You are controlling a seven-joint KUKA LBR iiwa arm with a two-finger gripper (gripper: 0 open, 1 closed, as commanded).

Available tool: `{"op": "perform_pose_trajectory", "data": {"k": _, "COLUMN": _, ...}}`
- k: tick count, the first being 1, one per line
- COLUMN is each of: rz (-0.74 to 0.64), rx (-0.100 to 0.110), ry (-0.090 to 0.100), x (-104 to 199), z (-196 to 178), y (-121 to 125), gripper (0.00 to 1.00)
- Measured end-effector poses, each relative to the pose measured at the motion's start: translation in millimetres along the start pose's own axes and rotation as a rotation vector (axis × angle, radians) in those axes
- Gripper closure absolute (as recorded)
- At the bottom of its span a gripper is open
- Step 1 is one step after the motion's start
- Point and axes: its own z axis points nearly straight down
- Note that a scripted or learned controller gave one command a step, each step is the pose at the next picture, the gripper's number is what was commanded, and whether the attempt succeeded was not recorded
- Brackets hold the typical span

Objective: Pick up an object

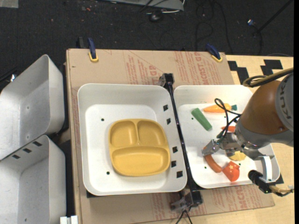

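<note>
While the arm point(268, 115) reaches in over the right bin point(184, 139), its gripper point(216, 148) hangs low above the bin floor, just beside the divider point(176, 129) that separates the two bins. Whether its fingers are spread or closed cannot be told, since the wrist covers most of them, and nothing can be seen held between them.

Just under the gripper, on the side away from the divider's far end, lies a red sausage-shaped piece point(213, 164), and touching or nearly touching that is a red-orange chunk point(231, 171). A small yellow item point(238, 156) peeks out beneath the wrist, further from the divider than the sausage piece. Toward the far end of the divider, a green stick point(202, 118) lies at a slant on the bin floor, and beyond it, further from the divider, rests an orange carrot point(217, 109).

On the other side of the divider, the left bin point(88, 139) holds a yellow divided plate point(138, 147), sitting flat near its middle.
</note>
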Motion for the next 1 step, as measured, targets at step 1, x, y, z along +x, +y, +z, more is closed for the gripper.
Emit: {"op": "perform_pose_trajectory", "data": {"k": 1, "rz": 0.002, "rx": -0.006, "ry": -0.002, "x": -0.1, "z": -12.7, "y": 1.2, "gripper": 1.00}}
